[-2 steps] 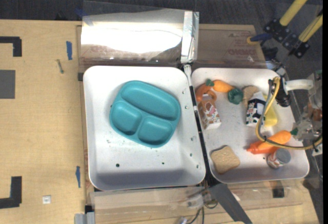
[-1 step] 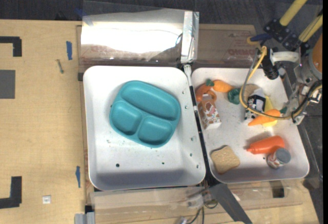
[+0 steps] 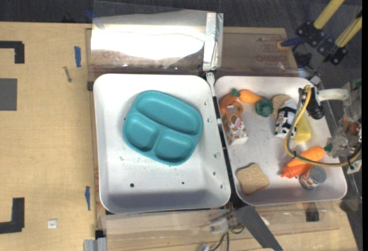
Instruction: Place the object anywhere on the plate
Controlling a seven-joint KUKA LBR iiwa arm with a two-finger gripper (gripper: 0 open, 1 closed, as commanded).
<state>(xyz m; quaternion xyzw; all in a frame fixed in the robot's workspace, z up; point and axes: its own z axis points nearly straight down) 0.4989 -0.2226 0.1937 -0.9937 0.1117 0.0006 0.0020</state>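
step: pre-grasp; gripper (image 3: 345, 143) at right bin (image 3: 261, 141) edge, claw state cannot tell; teal plate (image 3: 163, 126) bare; next: grasp toy carrot (image 3: 303, 161).

A robotics laboratory test bench is indicated. Two shallow white bins, the left bin (image 3: 109, 186) and the right bin (image 3: 333, 186), are seated side by side in a plywood bench top (image 3: 40, 129). Black registration marks (image 3: 16, 51) and blue tape tabs (image 3: 77, 56) are noted on the wood. A sheet of reflective foil (image 3: 149, 43) is fixed behind the left bin. Yellow struts with black clamps (image 3: 330, 11) are seen at upper right. Toy food props (image 3: 253, 178) are scattered in the right bin.
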